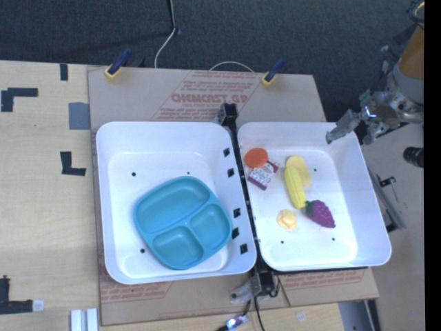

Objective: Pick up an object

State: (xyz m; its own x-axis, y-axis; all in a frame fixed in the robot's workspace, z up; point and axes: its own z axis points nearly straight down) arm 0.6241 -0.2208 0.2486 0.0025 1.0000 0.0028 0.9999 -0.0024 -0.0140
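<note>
Fig.: pick task at an early stage, nothing lifted yet. Gripper (350, 128) is hanging over the far-right corner of the right bin (372, 243), fingers appearing spread w/ nothing between them, though they are small and dim, so the open state is a probable reading. All candidate objs are lying on the bin floor: yellow corn cob (296, 183) near centre, purple grape bunch (320, 213) just nearer and to its right, small pale-yellow piece (286, 218) to the left of the grapes, orange round item (255, 157) and red-and-white packet (262, 176) toward the bin's left wall. Left to do: descent, closure, lift. Left bin (114, 150) is holding a blue divided tray (182, 221), well apart. Corn and grapes are sitting close together, so crowding is likely to be complicating a clean grasp there.
</note>
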